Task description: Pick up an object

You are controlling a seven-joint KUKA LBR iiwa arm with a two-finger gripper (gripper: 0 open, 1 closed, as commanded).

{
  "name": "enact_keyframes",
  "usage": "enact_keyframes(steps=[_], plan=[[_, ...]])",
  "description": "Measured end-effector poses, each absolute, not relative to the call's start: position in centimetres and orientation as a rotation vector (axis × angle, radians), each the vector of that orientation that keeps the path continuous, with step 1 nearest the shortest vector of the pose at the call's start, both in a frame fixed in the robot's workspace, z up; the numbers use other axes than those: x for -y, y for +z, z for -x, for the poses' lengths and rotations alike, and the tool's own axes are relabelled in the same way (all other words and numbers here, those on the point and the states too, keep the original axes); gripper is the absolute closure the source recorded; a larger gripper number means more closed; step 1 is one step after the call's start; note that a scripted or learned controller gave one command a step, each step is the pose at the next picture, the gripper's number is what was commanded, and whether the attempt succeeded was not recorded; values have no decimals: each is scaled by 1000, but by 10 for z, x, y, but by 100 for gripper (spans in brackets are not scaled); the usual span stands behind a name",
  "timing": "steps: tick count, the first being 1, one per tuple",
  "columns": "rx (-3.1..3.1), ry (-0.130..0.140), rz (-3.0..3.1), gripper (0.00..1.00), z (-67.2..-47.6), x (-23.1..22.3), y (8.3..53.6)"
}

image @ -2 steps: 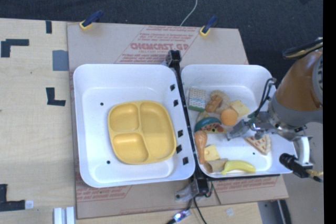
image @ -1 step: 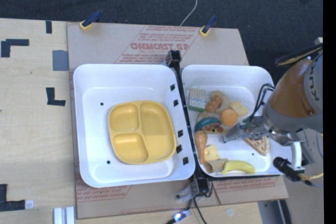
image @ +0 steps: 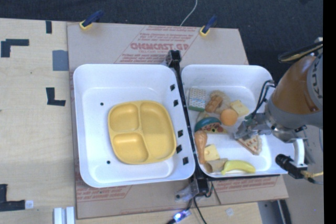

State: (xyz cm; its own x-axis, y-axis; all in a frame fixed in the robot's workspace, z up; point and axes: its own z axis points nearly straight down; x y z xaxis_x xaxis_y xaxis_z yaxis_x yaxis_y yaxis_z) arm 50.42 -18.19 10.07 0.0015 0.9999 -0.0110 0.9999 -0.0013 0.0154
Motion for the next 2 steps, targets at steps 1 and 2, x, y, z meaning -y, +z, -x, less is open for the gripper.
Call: enact_keyframes(steps=[1, 2], plan=[[-2221, 1, -2219, 100, -508, 191, 154], [-2220, 2, -2217, 100, -515, 200, 210]])
